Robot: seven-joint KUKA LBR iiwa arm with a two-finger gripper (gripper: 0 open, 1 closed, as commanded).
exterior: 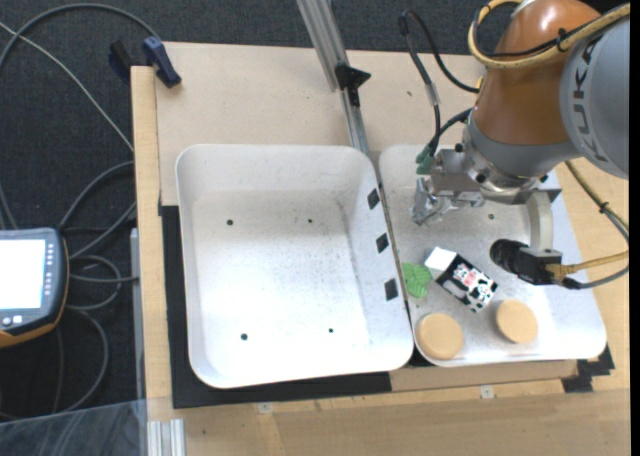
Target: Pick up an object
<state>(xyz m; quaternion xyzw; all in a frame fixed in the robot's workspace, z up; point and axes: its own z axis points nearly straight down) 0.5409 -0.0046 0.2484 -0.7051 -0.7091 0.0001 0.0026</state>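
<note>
Cables are trailing over dark carpet around the worktop, where the gripper (pixel 432 206) is hanging in the right bin (pixel 590 329), grasping nothing, its opening too unclear to judge. Nearest is the black-and-white block (pixel 463 280), lying toward the worktop's front edge, long axis slanting.

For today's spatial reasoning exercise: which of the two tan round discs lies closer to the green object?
The left tan disc, near the bin's front-left corner, just below the green object; the right tan disc lies beyond the black-and-white box.
</note>
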